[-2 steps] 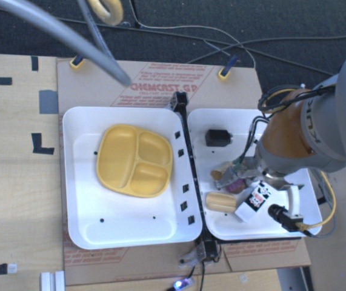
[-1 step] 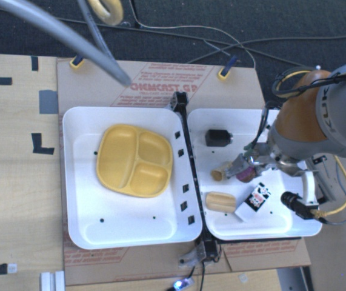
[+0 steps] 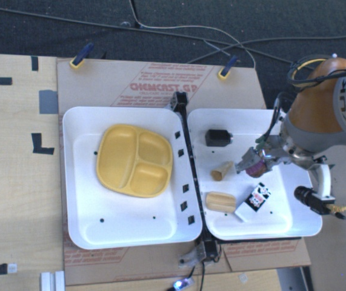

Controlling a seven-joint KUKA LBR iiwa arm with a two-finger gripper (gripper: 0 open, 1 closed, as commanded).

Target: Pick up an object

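Camera view shows the gripper (image 3: 252, 162) low over the middle of the right bin (image 3: 282, 223); whether its claw is apart or together cannot be told, though a purple lump sits at its tip. Nearby lie a black block (image 3: 218, 137), a cork (image 3: 222, 172), a tan roll (image 3: 220, 201) and a small carton (image 3: 253, 200). A yellow divided plate (image 3: 134, 160) fills the middle of the left bin (image 3: 82, 217).
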